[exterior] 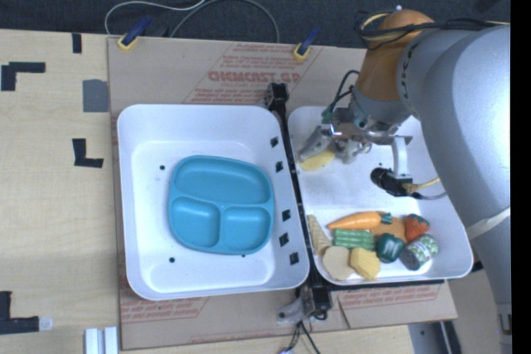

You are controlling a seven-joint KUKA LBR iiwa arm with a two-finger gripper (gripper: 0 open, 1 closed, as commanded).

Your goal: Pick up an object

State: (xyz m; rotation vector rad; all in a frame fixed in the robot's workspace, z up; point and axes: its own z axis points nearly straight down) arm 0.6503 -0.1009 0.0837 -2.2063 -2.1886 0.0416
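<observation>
Yellow toy banana [316,161] lying just under the gripper [325,147], upper part of the right bin [452,228], right of frame centre. Grasp step in hand, by judgement. Cannot tell claw state. Next: closing squarely, then lifting clear.

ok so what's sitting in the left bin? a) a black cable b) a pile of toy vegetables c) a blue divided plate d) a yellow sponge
c: the left bin holds a blue divided plate with three compartments, lying flat near its middle, while the toy food, such as the orange carrot, lies in the right bin.
</observation>
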